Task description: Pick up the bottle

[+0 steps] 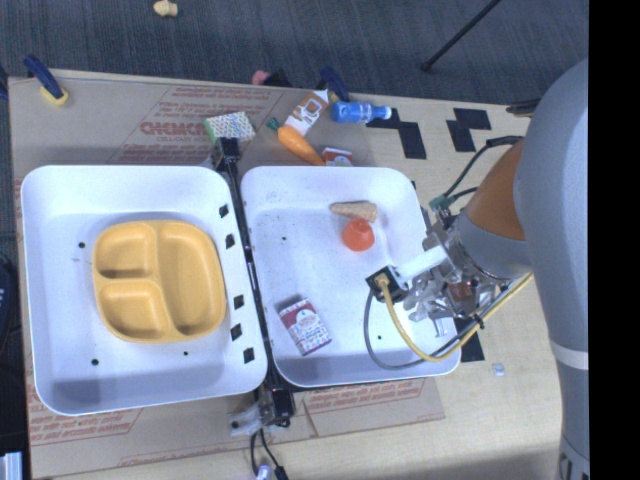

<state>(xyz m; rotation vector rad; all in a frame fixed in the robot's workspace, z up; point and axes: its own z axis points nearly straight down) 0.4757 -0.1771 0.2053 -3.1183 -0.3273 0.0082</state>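
Observation:
A small blue bottle (353, 112) lies on its side on the cardboard behind the right bin (262, 268), outside it. Just left of it lies a white bottle-like item with an orange label (308, 111). My gripper (432, 301) hangs low over the right bin's right edge, wrapped by a yellow cable loop, well in front of the blue bottle. I see nothing held in it.
In the right bin lie a tan bread roll (354, 209), a red-orange round toy (358, 235) and a small red box (303, 325). A yellow divided plate (160, 278) sits in the left bin. A carrot (298, 145) and a green packet (230, 126) lie behind the bins.

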